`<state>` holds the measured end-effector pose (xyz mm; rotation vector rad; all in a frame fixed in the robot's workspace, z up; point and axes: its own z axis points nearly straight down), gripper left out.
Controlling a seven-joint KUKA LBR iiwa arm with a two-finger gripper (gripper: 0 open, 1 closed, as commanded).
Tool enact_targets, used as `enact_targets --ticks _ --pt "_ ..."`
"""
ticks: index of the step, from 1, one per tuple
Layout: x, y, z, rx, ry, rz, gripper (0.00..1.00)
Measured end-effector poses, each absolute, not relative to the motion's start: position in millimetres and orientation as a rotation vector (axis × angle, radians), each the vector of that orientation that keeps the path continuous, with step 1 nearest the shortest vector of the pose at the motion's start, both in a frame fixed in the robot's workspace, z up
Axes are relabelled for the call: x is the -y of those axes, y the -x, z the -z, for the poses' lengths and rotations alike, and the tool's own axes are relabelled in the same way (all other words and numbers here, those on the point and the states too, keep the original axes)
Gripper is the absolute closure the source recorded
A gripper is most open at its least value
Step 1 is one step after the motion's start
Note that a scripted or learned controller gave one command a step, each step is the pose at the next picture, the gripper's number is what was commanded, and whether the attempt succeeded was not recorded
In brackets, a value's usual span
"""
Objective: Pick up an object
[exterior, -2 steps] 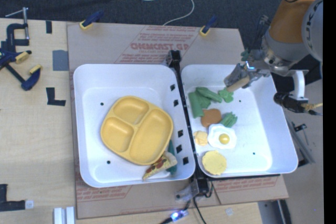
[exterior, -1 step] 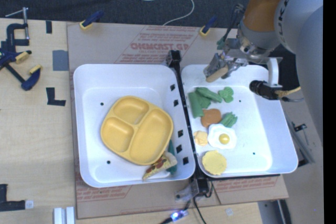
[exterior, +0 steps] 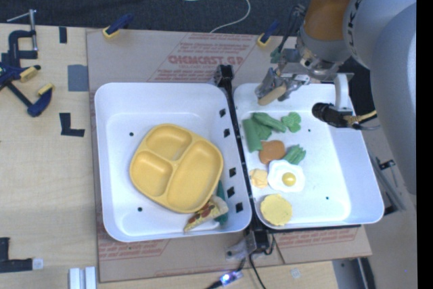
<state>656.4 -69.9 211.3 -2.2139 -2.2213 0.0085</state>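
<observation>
Arm reaches in from the right, orange band uppermost, wrist angled down toward the far-left corner of the right bin. Gripper sits above that corner, just inside the bin's far rim. A tan, stick-shaped piece shows at the fingertips, lifted off the bin floor and apparently pinched between the 2 fingers, which are closed down narrow around it. Below it in the same bin lies a cluster of toy food: green bean-like pieces and a small broccoli floret nearest the gripper, then a brown oval piece, a green leafy bit, a fried egg, a small yellow cube and a round yellow disc toward the near rim. Left bin carries a yellow divided plate with 3 compartments, tilted slightly; a pizza slice lies just beside its near edge. Both bins rest on a cardboard sheet on the wooden bench. Blue-and-yellow clamps sit at the bench's far left.
</observation>
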Motion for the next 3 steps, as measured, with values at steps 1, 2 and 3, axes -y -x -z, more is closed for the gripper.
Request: enact_targets --ticks 1,2,3 --pt "62.4 -660.2 -230.9 2.221 2.215 -0.005 1.00" --pt "74.0 -660.0 -212.5 2.218 2.217 -0.012 1.00" --pt "65.2 -655.3 -210.4 2.219 2.216 -0.011 1.00"
